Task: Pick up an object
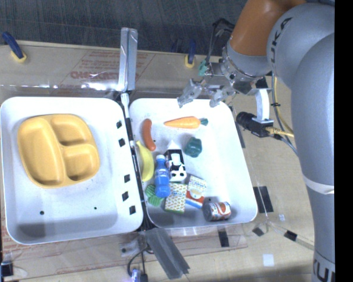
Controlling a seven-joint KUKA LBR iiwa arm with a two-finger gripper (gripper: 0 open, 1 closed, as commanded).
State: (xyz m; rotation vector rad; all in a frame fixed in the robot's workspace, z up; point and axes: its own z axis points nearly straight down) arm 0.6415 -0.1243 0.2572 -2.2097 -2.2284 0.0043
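My gripper hangs over the far edge of the right bin, open, with nothing between its fingers. Just below it lies an orange carrot. Further down are a red sausage, a teal cup, a banana, a blue bottle, a black-and-white cow toy, small packets and a tin can near the front right corner.
The left bin holds a yellow divided tray. A grey divider stands between the bins at the back. The arm's big grey body fills the right side.
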